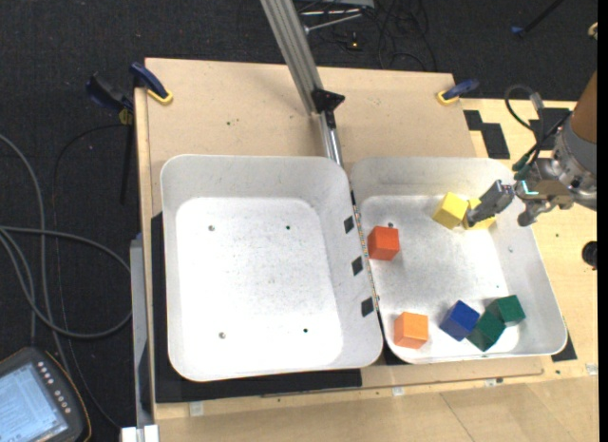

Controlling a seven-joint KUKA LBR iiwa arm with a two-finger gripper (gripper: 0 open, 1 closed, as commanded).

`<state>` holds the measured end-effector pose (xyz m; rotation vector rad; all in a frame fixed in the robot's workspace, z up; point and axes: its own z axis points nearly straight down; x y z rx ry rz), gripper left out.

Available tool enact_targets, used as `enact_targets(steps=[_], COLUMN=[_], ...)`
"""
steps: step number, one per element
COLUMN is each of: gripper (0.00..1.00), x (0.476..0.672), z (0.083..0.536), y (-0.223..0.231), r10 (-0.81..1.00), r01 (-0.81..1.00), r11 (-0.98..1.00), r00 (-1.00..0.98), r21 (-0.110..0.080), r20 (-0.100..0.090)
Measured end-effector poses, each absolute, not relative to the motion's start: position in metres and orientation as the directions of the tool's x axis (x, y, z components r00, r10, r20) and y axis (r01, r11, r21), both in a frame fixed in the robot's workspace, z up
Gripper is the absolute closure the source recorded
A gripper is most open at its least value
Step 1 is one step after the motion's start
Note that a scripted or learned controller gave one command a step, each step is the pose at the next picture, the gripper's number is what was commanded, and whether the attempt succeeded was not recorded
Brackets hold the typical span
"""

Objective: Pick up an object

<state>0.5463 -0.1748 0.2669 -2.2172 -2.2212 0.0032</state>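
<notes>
The right bin (pixel 446 274) holds several small blocks. A yellow block (pixel 452 209) lies near its far right corner. My gripper (pixel 502 202) hangs at that bin's right rim, right beside the yellow block, and its dark tip reaches the block's right side. I cannot make out whether the block is gripped. A red-orange cube (pixel 383 242) sits near the bin's left wall. Along the front edge are an orange cube (pixel 410 329), a blue cube (pixel 461 319) and two green cubes (pixel 510 309) (pixel 488 330) packed close together.
The left bin (pixel 256 269) stands next to the right one, with black clips along the shared rim. A slanted metal pole (pixel 290 36) rises from the bench behind the bins. Clamps sit at the bench's far corners.
</notes>
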Motion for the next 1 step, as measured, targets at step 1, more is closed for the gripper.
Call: enact_targets(steps=[1], gripper=[0.0], x=[0.5469], z=[0.269], y=[-0.175], r10=[1.0], r01=[1.0], r11=[0.001], r00=[-0.001], r21=[0.0], r20=[0.0])
